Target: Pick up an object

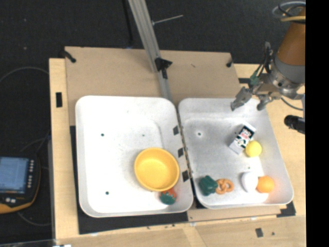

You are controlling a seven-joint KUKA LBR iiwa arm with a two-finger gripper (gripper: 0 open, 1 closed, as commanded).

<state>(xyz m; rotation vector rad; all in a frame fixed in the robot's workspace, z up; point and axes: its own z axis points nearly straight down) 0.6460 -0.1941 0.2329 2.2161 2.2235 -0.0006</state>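
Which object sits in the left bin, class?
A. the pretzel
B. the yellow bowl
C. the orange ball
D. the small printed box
B: the yellow bowl rests in the left bin, while the box, pretzel and orange ball all lie in the right bin.

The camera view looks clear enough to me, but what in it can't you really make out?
- Small green and red thing: partly tucked behind the yellow bowl, too small to identify.
- Small box: its printing is too blurred to read.
- White object: blends into the right bin, shape unclear.
- Gripper: the arm above it is cut off by the right edge.
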